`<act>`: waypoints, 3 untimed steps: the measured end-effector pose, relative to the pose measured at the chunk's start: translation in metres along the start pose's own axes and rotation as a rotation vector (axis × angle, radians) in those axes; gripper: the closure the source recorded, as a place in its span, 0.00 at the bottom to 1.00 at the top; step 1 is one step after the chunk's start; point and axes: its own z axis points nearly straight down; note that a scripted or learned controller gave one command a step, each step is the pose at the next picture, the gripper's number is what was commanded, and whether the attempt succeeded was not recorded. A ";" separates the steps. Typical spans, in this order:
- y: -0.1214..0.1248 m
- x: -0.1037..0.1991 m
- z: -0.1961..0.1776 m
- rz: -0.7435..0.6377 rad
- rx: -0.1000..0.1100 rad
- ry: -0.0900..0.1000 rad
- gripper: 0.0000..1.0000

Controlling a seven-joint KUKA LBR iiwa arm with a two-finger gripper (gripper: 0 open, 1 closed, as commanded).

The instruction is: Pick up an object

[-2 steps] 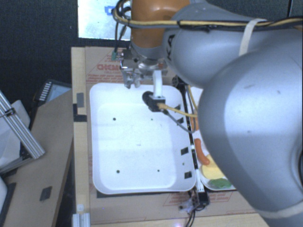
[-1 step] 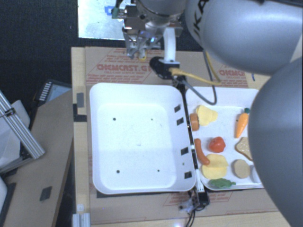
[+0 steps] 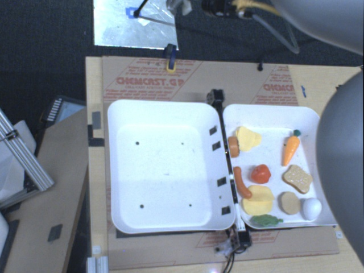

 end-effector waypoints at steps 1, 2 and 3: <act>0.000 -0.056 0.009 0.009 0.016 -0.006 1.00; -0.003 -0.036 0.132 0.002 0.028 -0.006 1.00; -0.002 0.003 0.107 -0.001 0.014 -0.002 1.00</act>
